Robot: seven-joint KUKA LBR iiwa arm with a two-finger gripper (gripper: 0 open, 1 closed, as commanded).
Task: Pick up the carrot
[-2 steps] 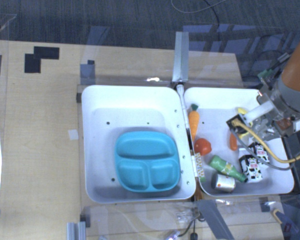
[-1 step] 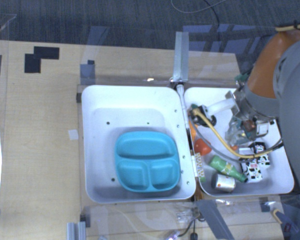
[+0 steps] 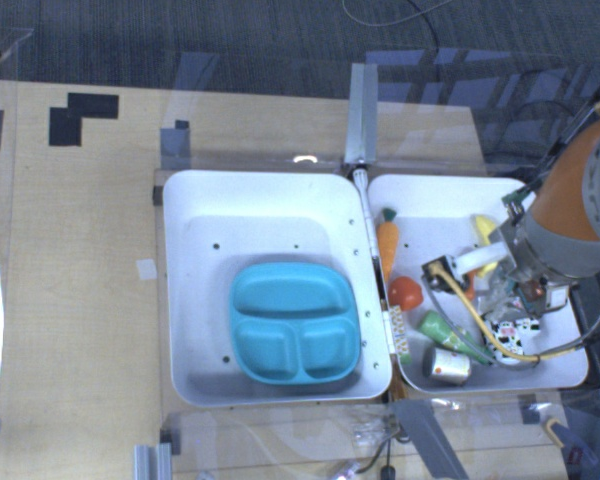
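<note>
Carrot (image 3: 388, 245) lies along the left edge of the right bin (image 3: 440, 196), just above a tomato (image 3: 405, 292). Gripper (image 3: 508, 294) hangs well right of it, honestly can't tell its grip state.

The grey, orange-banded arm (image 3: 578, 218) reaches in from the right, its pincer (image 3: 506, 298) pointing downward.

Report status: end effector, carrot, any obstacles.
End effector over right bin, apart from carrot. Target carrot along bin's left wall, not held. Red round item near its tip.
</note>
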